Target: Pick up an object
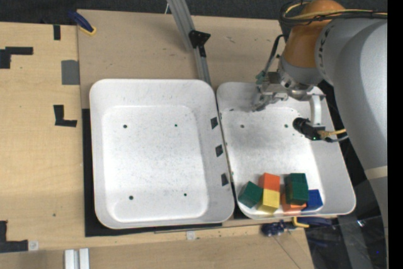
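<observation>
Several small blocks lie clustered at the near edge of the right bin [252,135]: a green block [250,193], an orange block [271,181], a yellow block [271,199], a dark green block [296,186] and a blue block [313,199]. My gripper [263,97] hangs over the far end of the right bin, well away from the blocks. Nothing shows between its fingers. The grey arm with its orange band [308,34] reaches in from the right.
The left bin [151,154] sits beside the right one, sharing a middle rim. A metal pole [179,3] slants down to the bins' far junction. Black tape marks lie on the wooden bench at left.
</observation>
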Controlling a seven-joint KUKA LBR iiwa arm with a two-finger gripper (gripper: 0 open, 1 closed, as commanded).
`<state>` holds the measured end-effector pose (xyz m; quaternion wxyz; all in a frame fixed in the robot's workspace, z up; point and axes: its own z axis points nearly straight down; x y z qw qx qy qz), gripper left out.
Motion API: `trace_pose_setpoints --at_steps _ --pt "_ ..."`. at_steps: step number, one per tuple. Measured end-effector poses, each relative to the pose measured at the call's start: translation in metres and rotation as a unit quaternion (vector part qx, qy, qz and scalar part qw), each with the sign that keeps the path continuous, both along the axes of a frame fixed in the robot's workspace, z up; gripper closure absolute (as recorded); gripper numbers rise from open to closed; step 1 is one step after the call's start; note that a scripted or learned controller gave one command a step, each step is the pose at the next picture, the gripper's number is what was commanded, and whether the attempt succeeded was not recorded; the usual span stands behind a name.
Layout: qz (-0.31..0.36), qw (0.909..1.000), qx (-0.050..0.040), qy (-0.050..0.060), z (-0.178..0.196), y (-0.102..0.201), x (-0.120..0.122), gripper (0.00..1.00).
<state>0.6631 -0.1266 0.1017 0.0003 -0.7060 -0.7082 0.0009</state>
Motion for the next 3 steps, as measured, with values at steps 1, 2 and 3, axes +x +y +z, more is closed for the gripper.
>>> trace_pose_setpoints --at_steps 1,2,3 --pt "-0.001 1.0000 0.0001 -0.004 0.064 0.000 0.000 1.00" --pt "-0.001 1.0000 -0.0003 -0.004 0.127 -0.004 0.004 1.00" --pt "-0.001 1.0000 0.0004 -0.001 0.139 -0.003 0.004 1.00"
